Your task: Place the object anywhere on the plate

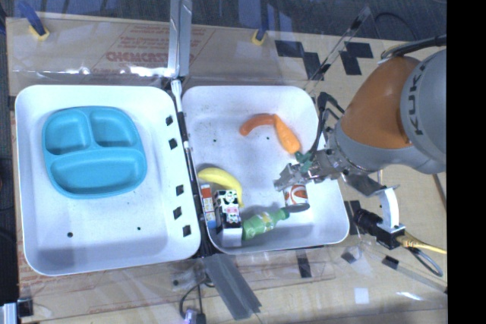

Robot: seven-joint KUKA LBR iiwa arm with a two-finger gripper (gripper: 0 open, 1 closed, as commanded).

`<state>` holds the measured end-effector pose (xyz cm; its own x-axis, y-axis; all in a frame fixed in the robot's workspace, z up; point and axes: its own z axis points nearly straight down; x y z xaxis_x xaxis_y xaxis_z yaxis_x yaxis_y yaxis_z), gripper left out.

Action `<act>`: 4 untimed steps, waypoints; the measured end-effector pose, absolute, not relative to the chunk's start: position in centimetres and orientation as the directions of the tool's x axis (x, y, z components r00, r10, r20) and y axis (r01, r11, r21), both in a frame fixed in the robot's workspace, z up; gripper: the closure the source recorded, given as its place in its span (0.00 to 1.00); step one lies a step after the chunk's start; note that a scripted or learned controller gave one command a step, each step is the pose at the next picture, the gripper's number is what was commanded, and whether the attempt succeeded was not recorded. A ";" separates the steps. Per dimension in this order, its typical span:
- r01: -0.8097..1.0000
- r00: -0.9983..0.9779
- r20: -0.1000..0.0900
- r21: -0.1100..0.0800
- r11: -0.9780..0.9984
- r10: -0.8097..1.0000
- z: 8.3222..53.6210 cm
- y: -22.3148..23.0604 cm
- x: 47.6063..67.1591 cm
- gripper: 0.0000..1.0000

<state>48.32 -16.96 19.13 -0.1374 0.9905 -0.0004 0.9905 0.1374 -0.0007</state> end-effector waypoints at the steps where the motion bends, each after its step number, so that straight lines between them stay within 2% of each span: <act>1: 1.000 -0.009 0.002 -0.005 0.009 1.000 19.0 -7.8 48.8 1.00; 2: 1.000 -0.024 0.001 -0.005 0.024 1.000 22.5 0.7 53.0 1.00; 3: 1.000 -0.018 -0.001 -0.005 0.018 1.000 22.2 6.8 58.0 1.00; 4: 0.994 -0.112 -0.001 -0.003 0.112 0.994 17.6 11.6 62.3 1.00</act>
